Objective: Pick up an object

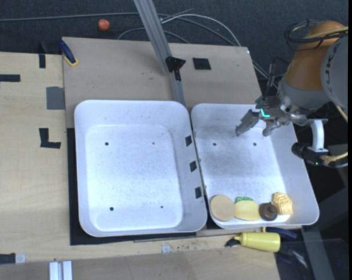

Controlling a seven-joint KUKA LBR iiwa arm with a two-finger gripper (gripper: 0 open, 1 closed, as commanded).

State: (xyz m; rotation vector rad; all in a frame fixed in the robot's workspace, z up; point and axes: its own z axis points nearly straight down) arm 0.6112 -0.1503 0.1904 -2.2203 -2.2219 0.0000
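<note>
The gripper (256,125) hangs over the far part of the right bin (234,168), toward that bin's 1 o'clock corner, with its two grey fingers (245,124) spread wide apart and nothing between them; a small green light glows at the wrist just above them. The arm (313,57) comes in from 3 o'clock, its orange band showing above the wrist near the upper right. The things to pick from sit well apart from the gripper, bunched in a row along the near edge of the right bin at about 6 o'clock: a flat tan disc (221,207) at the row's 9 o'clock end, then a small green piece (243,200) half hidden behind a pale yellow rounded object (246,210), then a dark brown ring (268,212), and at the 3 o'clock end a ridged yellow-orange object (282,203). These lie touching or just beside one another. The left bin (132,168) sits beside the right one, their rims meeting at the middle. On the counter (24,115) just outside the right bin's near rim, at 6 o'clock, lies a yellow tool with a black tip (259,241). A small orange ball (104,24) rests on the dark floor beyond the counter, toward 11 o'clock.
</note>
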